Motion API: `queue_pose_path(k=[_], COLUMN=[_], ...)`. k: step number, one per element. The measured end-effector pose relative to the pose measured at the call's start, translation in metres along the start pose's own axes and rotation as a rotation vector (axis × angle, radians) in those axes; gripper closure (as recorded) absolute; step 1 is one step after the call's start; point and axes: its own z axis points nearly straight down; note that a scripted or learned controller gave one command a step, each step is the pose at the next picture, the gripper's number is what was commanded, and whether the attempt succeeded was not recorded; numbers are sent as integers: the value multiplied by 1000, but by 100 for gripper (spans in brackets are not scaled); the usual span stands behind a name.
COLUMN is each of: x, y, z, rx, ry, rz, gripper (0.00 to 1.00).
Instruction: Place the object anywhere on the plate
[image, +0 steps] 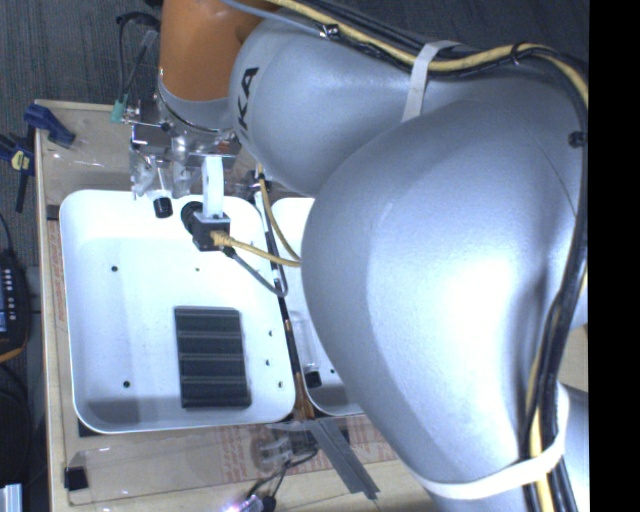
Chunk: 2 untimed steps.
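Showed a thick arm (440, 280) in smooth, glossy grey, built of big rounded shells. Carried a wide orange band (195, 50) above the wrist. Bore dark letters (246, 85) "KA" on the grey shell just beside that band. Had a bundle of yellow and black cables (490, 55) along the outside, tied down by pale straps (420, 75). Ended in a gripper (165, 175) of bare silvery metal with small angular parts. Caught soft white highlights on the curved shells.

Dark grey ribbed slab (212, 357), rectangular with four crosswise ridges, is lying flat in the view's left-hand bin (110, 330), sitting close to its near wall.
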Motion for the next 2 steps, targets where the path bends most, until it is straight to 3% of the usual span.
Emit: queue_pose_path(k=[1,2], x=[37,35], y=[-44,-34], z=[91,39], rx=[7,2], ry=[-4,-2], rz=[-232,-318], gripper=[100,100])
